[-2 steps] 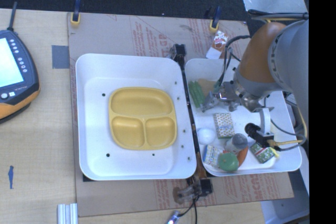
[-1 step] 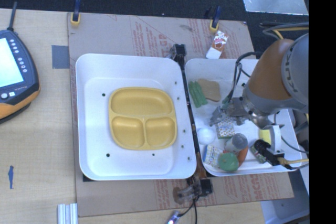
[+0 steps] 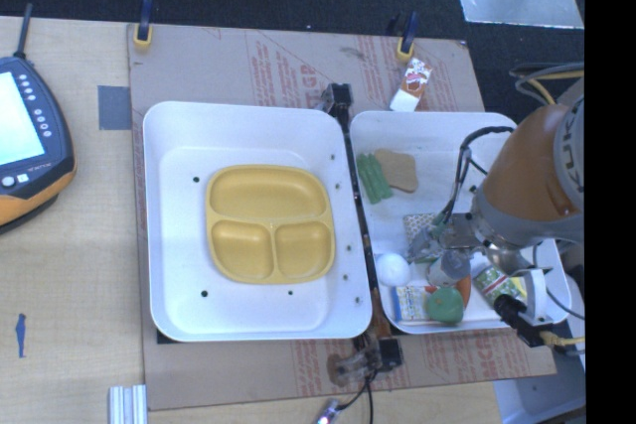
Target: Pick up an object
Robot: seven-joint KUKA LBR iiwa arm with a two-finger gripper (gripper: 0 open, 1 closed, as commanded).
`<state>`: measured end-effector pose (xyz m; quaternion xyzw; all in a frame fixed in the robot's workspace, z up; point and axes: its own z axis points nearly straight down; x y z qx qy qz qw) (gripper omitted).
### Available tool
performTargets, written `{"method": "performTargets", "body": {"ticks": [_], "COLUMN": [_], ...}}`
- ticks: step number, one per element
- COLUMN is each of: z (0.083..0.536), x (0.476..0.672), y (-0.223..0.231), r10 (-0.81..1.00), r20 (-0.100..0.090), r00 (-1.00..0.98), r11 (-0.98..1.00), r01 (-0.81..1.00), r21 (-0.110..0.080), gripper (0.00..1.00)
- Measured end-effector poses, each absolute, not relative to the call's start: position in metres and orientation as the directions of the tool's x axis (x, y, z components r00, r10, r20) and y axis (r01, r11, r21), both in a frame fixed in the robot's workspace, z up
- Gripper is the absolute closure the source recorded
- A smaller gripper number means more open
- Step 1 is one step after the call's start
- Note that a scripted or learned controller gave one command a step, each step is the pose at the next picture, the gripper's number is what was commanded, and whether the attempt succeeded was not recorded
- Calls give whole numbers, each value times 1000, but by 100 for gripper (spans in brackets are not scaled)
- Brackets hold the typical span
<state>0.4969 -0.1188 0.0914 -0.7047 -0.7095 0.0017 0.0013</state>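
My gripper (image 3: 444, 256) is low in the right bin (image 3: 437, 127), under the orange band of the arm (image 3: 527, 176). It hangs over a patterned flat item (image 3: 417, 224) among the clutter. A white ball (image 3: 393, 267) lies just to its left. A green round object (image 3: 446, 305) with an orange piece (image 3: 463, 290) sits just below it. A small white carton (image 3: 405, 300) lies at the bin's near edge. Farther back rest a green ridged piece (image 3: 374, 178) and a tan flat piece (image 3: 399, 170). Nothing shows between the fingers.
The left bin (image 3: 174, 213) bears a yellow divided plate (image 3: 269, 222). A labelled packet (image 3: 500, 285) lies under the arm at the right. A small wrapper (image 3: 410, 84) sits on the cardboard behind the right bin. A teach pendant (image 3: 28, 142) rests at the far left.
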Motion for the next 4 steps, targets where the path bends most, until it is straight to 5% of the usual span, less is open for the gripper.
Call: {"method": "performTargets", "body": {"ticks": [1, 2, 3, 4], "z": [92, 91, 92, 91], "x": [572, 530, 581, 541], "y": [-93, -98, -117, -106], "r10": [1000, 1000, 1000, 1000], "r20": [1, 0, 1, 0], "r00": [-3, -7, -4, -6], "r11": [3, 7, 4, 6], "r01": [1000, 1000, 1000, 1000], "r21": [-3, -5, -3, -5], "gripper": [0, 0, 0, 0]}}
